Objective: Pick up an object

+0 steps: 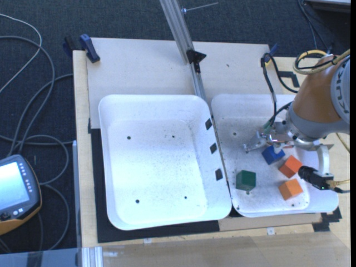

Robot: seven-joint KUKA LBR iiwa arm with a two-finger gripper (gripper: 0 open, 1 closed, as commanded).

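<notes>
Dark carpet w/ cables round the pale wooden counter (144,65). Near edge of the right shallow white bin (239,121): orange cube (291,189), small green cube (246,180), second orange cube (289,166). Just beyond, blue block (272,155) lies directly under the gripper (272,141), touching or nearly so; jaws' state: can't tell. Left white bin (156,107) sits alongside.

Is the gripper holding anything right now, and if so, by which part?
Cannot be told. The gripper sits low in the right bin, just above the blue block, but the wrist hides any contact.
</notes>
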